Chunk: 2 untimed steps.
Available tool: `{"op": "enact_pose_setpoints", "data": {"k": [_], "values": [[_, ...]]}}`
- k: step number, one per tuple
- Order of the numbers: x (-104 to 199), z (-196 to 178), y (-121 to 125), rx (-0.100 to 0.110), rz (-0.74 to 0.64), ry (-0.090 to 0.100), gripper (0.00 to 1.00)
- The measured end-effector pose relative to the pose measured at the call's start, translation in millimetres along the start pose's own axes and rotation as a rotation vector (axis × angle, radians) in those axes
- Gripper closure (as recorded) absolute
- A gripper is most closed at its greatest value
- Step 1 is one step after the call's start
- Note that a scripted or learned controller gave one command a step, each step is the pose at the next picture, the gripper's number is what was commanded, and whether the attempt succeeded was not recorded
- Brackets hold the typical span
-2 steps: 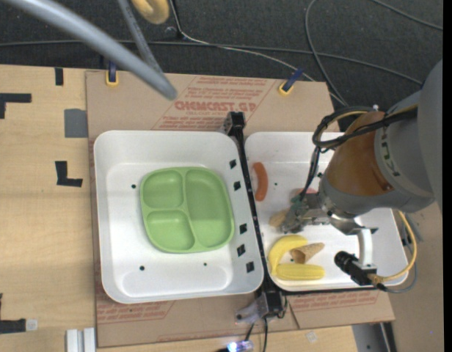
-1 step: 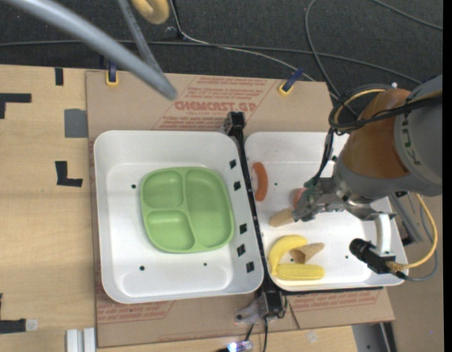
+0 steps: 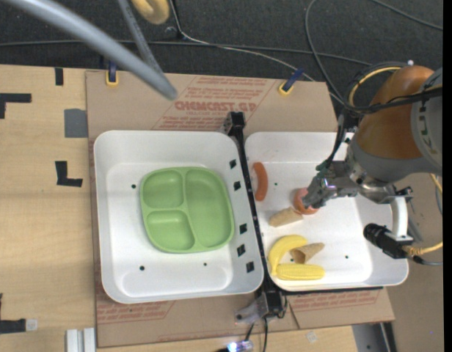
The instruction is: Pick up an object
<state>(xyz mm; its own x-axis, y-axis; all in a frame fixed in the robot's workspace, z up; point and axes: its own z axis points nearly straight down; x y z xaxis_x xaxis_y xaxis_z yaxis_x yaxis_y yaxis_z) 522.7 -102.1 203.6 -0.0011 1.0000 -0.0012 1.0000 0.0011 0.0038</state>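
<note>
Brown cardboard covers the table [image 3: 35, 196] under two white bins. Beside the divider, the left bin [image 3: 112, 196] holds a green sectioned plate [image 3: 186, 209]. Across it, the right bin [image 3: 373, 266] holds a sausage [image 3: 260, 180], a banana [image 3: 288, 259], a cone (tan) [image 3: 309, 252] and a bread piece [image 3: 284, 216] — the pincer [image 3: 314, 195] sits over a small orange-red object [image 3: 307, 203]; its opening cannot be told.

Left bin [image 3: 116, 196] — plate [image 3: 187, 209] mid-floor, margins free.

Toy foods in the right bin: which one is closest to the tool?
The small orange-red piece, right under the tool. The sausage, bread piece and banana lie farther left or lower.
</note>
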Motion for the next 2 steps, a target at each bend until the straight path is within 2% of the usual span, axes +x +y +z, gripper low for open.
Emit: {"op": "enact_pose_setpoints", "data": {"k": [1,2], "values": [[-0.1,-52.7,1.2,0.0,0.0,0.0,1.0],[43.5,-42.1,-3.5,0.005,-0.004,0.002,1.0]]}}
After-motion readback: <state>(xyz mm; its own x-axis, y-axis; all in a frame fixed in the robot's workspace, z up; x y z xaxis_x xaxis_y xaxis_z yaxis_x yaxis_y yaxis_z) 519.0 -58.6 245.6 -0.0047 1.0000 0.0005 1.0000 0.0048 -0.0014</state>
